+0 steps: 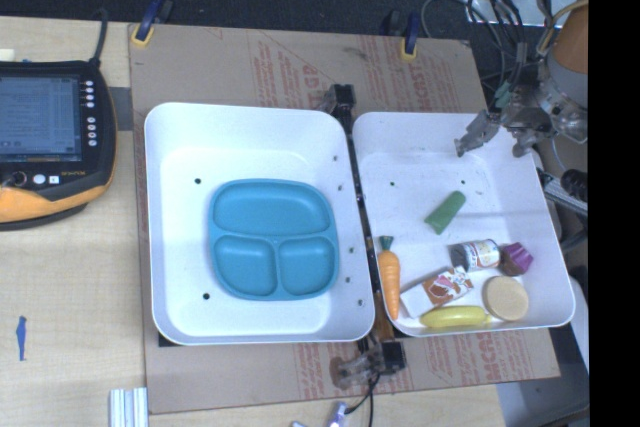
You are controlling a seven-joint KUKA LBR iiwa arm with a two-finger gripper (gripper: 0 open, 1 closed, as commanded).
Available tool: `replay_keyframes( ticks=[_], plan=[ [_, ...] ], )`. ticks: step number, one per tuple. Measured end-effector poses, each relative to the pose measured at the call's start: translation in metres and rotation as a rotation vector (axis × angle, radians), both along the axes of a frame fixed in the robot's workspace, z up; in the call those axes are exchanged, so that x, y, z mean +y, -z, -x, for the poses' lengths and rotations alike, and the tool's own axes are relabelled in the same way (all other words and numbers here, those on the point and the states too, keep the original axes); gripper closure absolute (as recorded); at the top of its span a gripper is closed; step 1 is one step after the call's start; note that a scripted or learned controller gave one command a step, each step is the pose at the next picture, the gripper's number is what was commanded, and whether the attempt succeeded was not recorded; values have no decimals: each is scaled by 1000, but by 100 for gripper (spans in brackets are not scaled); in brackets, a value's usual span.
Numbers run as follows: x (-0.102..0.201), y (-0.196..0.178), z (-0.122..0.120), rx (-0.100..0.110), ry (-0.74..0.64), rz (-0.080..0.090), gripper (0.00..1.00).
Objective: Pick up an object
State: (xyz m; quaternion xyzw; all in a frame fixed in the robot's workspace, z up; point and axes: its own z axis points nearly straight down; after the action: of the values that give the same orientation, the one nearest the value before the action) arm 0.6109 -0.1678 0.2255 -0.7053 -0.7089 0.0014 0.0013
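Right bin (pixel 400 130): end effector (pixel 495 137) fingers spread, nothing held; green block (pixel 445 212), carrot (pixel 389 283), banana (pixel 457 317) nearby.

The gripper (pixel 497 137) hung open above the right bin (pixel 400 140) at its two o'clock corner, holding nothing. A green piece (pixel 445 211) lay at centre; carrot (pixel 389 281), banana (pixel 456 317) and bottle (pixel 474 255) lay toward six o'clock. The left bin (pixel 180 140) held a blue tray (pixel 272 238).
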Motion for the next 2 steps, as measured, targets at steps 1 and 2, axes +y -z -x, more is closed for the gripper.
replay_keyframes(
  ticks=[1, 2],
  plan=[
    [-5, 135, 6, 2, 0, 1, 0],
    [38, 134, 23, 1, -3, 1, 0]
  ],
)
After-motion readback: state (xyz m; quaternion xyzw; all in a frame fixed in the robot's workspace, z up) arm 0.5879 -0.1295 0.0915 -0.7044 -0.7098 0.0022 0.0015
